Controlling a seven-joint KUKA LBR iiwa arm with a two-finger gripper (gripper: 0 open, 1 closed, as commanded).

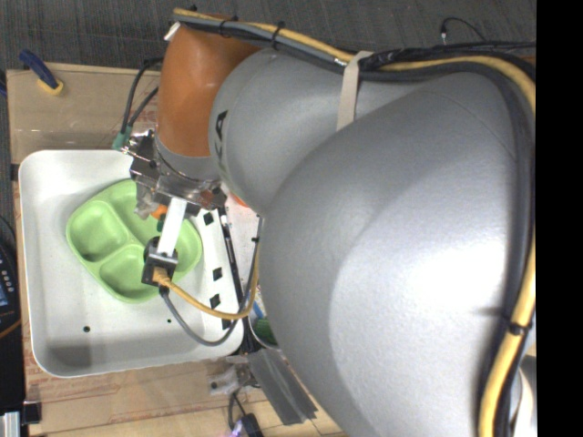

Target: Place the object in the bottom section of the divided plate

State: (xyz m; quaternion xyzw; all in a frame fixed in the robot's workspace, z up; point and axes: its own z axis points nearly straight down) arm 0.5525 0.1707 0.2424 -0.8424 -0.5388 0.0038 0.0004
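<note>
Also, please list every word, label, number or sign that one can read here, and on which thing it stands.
No text here can be read.
Green divided plate: plain, no writing.
White bin: plain, no writing.
White strip at the plate's right side: black squares, no letters.
Dark device at the left edge: bluish marks, too small to read.

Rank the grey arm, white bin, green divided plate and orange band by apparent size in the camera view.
1. grey arm, nearest the camera, so it looms.
2. white bin.
3. green divided plate and orange band look alike; the plate is partly covered, so no ranking.
</note>
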